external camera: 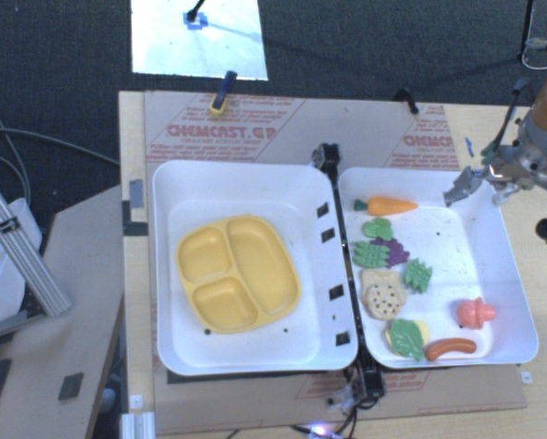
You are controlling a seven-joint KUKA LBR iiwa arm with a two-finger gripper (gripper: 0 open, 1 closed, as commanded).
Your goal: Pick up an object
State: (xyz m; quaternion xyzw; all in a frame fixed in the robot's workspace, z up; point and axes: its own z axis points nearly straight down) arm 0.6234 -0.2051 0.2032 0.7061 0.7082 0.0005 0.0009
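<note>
The right bin (pixel 516 291) holds several toy foods: an orange carrot (pixel 391 207), a green leafy piece (pixel 377 230), purple grapes (pixel 395 251), a green ridged piece (pixel 417 274), a tan cracker (pixel 383 294), a green leaf (pixel 404 338), a red sausage (pixel 450 347) and a pink piece (pixel 476 313). My gripper (pixel 480 190) hovers over the bin's far right corner, to the right of the carrot. It stands open with nothing between its fingers.
A yellow three-part plate (pixel 239 271) lies in the left bin (pixel 164 245). A black divider with clips (pixel 339 263) runs between the bins. A white sheet (pixel 198 26) lies on the dark floor beyond the bench.
</note>
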